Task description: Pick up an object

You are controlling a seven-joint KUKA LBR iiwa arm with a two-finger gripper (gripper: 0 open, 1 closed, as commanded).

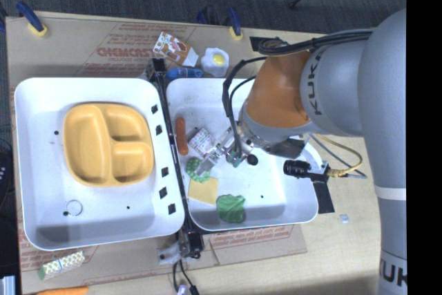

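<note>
Toward the left half of the right bin [304, 207], the end effector [215, 154] reaches down from the grey arm [331, 90], whose orange band [276, 93] sits just above the wrist. Whether it is spread or pressed together cannot be told from this slant. Its tip lies just beside a small checkered packet [200, 140] and close over a small green item [194, 166]. An orange-red sausage-shaped toy [181, 135] lies along the bin's left wall, near the packet. Below them sit a yellow wedge [204, 191] and, touching its right corner, a crumpled green lump [231, 208] near the front wall. Over in the left bin [31, 148] rests a yellow divided tray [108, 142]. On the bench [83, 38] behind the bins stand a patterned carton [169, 47], a blue object [184, 72] and a yellow-and-white item [215, 61].
</note>
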